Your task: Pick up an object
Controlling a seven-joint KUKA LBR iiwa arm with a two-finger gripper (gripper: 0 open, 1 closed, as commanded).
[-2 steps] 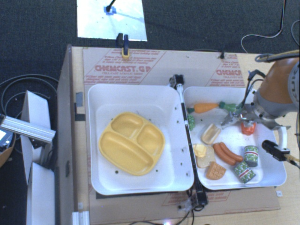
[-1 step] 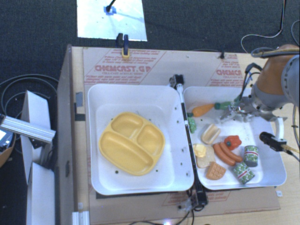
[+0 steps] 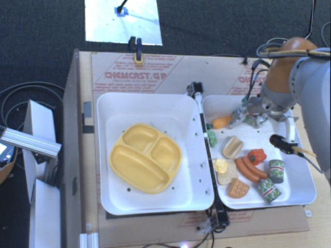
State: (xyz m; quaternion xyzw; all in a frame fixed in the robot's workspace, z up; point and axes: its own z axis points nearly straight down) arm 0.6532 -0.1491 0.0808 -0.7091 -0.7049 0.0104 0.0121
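Gripper (image 3: 242, 115) hovered beside the carrot (image 3: 222, 122) (grip state unclear); we judged it light, slick, best pinched mid-body.

A dark carpeted floor (image 3: 41, 30) surrounds the tabletop (image 3: 155, 71), a pale board printed with red lettering that spreads left of and behind the gripper (image 3: 247, 115). Far behind and to the left of the gripper, a bright reflective sheet (image 3: 121, 14) lies on the floor. Black cables (image 3: 15, 105) coil on the floor well to the left, beside white boxes (image 3: 41, 123) and a silver aluminium rail (image 3: 31, 141).
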